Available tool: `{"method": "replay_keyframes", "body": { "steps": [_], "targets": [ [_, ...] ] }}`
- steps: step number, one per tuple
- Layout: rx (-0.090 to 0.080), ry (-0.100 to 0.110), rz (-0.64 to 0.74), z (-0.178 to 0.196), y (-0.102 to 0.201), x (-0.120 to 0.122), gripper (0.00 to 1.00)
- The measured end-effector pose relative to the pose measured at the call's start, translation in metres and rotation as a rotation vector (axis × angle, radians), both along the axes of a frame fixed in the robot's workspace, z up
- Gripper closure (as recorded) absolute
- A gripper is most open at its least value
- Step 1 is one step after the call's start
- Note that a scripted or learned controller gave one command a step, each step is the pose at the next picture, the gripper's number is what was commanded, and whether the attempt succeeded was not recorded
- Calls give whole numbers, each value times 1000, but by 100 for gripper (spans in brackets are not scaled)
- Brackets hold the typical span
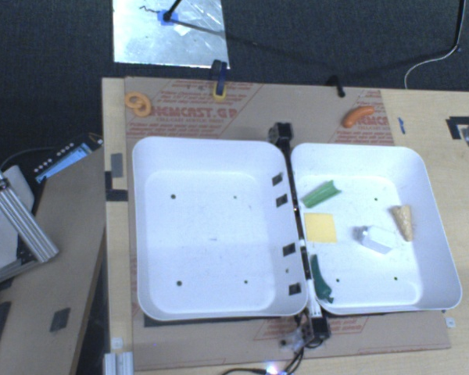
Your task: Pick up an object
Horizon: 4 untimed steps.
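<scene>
The right white bin (434,233) holds several small objects. A light green stick (320,193) lies at its upper left, with a flat yellow square (320,228) just below it. A small grey and white piece (371,238) rests near the middle. Toward the right wall lies a tan cone (404,222). A dark green piece (321,281) lies against the left wall near the front.
The left white bin (211,233) sits beside the right one, joined by a black clip strip (291,209). On the cardboard behind the bins lie an orange ring (138,104), an orange sausage shape (358,116) and a yellow-blue clamp (218,80). A foil sheet (170,22) lies further back.
</scene>
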<state>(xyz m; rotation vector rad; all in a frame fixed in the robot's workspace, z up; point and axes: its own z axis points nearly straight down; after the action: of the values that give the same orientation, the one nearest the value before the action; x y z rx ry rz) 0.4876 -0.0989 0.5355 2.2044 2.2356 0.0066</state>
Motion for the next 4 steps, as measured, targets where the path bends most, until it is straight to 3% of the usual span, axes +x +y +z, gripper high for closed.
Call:
{"method": "replay_keyframes", "body": {
  "steps": [1, 2, 3, 4],
  "targets": [
    [-4, 1, -17, 0, -56, -2, 100],
    [2, 17, -2, -164, 35, 17, 100],
    [-4, -19, -9, 10, 28, 18, 100],
    [-4, 0, -16, -1, -21, 51, 100]
  ]
}}
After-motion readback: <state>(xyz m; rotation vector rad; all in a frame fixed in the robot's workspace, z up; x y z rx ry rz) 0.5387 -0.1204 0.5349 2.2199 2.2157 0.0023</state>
